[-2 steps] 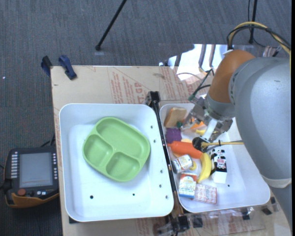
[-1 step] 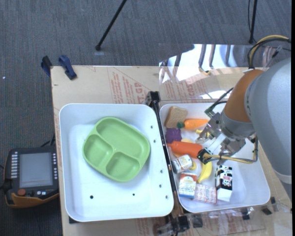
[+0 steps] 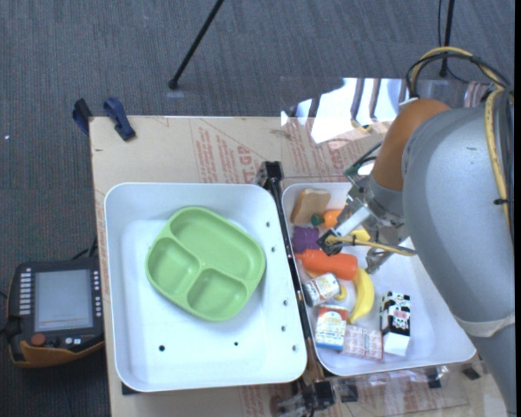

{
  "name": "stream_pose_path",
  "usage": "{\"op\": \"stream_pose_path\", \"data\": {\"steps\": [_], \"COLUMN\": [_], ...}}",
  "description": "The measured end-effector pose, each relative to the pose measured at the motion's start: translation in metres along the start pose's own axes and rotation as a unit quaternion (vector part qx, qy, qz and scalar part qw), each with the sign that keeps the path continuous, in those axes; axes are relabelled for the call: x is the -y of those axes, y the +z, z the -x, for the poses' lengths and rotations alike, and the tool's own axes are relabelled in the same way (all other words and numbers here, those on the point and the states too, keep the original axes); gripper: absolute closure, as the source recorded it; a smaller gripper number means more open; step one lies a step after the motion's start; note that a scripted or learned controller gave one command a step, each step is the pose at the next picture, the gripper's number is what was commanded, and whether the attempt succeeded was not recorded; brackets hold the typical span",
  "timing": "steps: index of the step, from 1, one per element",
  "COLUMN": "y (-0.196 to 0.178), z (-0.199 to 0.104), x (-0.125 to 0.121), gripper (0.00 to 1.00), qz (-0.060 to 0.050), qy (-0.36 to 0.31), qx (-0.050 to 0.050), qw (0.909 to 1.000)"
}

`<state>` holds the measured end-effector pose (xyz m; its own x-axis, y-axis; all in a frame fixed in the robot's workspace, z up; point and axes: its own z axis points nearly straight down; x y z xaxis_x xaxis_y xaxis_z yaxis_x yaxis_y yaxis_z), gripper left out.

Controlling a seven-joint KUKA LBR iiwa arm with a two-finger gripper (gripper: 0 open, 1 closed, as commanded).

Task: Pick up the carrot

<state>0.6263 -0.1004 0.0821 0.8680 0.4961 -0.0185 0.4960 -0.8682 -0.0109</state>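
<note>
Go down slow, gripper (image 3: 337,239) right over the carrot (image 3: 328,262); cannot tell if clenched or released.

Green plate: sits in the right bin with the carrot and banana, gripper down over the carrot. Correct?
Not quite. The green plate lies in the left bin, alone. The carrot and banana are in the right bin, with the gripper down over the carrot, as the camera view shows.

Open room lies around the green plate (image 3: 206,263); the carrot (image 3: 328,263) sits hemmed by banana (image 3: 363,295) and grapes (image 3: 306,238).
</note>
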Motion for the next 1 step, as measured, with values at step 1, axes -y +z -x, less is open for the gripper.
{"op": "stream_pose_path", "data": {"steps": [1], "y": [-0.0064], "z": [-0.0016], "x": [0.0019], "gripper": [1.00], "qz": [-0.001], "qy": [-0.004], "qx": [0.001], "qw": [1.0000]}}
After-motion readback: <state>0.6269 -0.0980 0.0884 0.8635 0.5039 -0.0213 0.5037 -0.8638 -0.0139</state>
